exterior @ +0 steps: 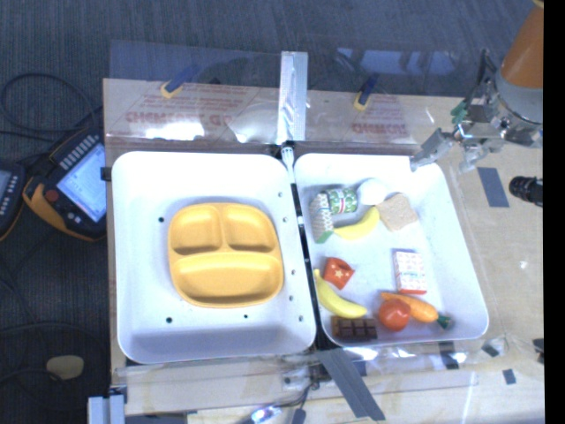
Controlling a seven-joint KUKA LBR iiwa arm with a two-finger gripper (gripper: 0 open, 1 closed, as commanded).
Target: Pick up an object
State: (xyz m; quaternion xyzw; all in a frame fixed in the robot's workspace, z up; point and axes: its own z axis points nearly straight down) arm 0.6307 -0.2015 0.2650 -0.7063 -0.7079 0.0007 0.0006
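1. The things to pick from lie in the right bin [459, 237]. At its far end sit a green and white can [334, 203] on its side, a white ball [372, 189], a tan slice of bread [398, 211] and a banana [360, 226], all crowded together.
2. In the middle of that bin lie a red piece with a yellow spot [338, 272] and, well apart toward the right wall, a small red and white carton [409, 270].
3. At the near end lie a second banana [337, 299], a brown chocolate bar [355, 329], a tomato [394, 316] and a carrot [422, 308].
4. The left bin [141, 193] holds a yellow divided tray [226, 253].
5. The hand [431, 153] hangs above the far right corner of the right bin, holding nothing. I cannot tell whether its fingers are apart or together.
6. Judged from this, the task is at the approach step; nothing is lifted yet.
7. The next move calls for choosing one thing, coming over it and lowering. The carton looks the easiest, since it lies alone.
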